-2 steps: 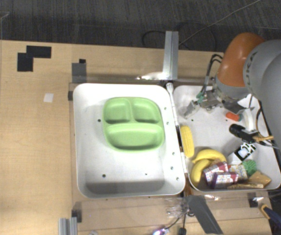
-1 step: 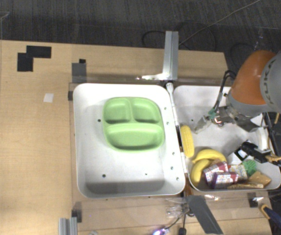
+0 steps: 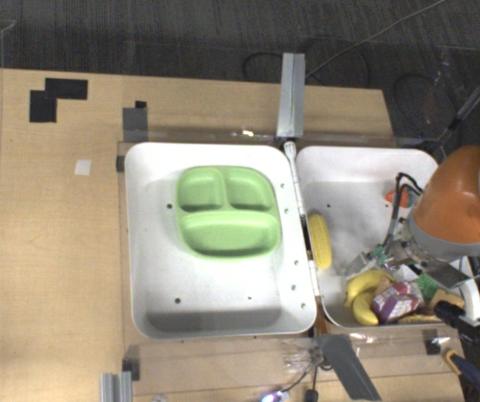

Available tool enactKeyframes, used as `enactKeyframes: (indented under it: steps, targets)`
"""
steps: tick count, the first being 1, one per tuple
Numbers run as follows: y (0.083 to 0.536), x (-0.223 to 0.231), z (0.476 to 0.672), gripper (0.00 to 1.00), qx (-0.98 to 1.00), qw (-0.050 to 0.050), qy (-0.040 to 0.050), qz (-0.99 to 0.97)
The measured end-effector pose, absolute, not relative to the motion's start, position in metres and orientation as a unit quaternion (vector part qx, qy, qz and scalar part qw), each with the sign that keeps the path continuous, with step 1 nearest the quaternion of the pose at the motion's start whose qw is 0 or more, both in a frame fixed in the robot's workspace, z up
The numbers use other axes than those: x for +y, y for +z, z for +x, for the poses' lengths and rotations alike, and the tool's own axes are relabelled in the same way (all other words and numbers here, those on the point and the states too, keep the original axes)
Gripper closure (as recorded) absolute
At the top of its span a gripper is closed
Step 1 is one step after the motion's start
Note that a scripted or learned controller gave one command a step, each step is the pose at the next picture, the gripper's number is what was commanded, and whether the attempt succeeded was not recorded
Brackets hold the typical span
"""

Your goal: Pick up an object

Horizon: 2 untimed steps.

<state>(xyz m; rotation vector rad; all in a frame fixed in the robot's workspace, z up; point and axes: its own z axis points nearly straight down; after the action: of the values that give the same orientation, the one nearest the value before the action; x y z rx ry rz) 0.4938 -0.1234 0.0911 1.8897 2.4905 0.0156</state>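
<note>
In the right bin (image 3: 348, 174), a yellow corn cob (image 3: 319, 239) lies along the left wall. A yellow banana (image 3: 363, 296) and a purple packet (image 3: 396, 302) crowd the front right corner with other small items. My gripper (image 3: 388, 256) hangs low over that pile, just above the banana, under the orange wrist band (image 3: 453, 201). The arm hides the items beneath it.
The left bin (image 3: 152, 224) holds a green divided plate (image 3: 226, 210). A metal post (image 3: 291, 95) stands behind the divider between the bins. Cables and dark hardware sit right of the right bin.
</note>
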Motion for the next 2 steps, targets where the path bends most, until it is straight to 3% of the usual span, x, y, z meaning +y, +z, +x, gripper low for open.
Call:
enactKeyframes:
  steps: [1, 2]
  targets:
    - [0.092, -0.098, 0.554, 0.0, 0.762, 0.01, 0.0049, 0.647]
    - [0.089, -0.119, 0.649, 0.0, 0.796, 0.006, 0.0033, 0.606]
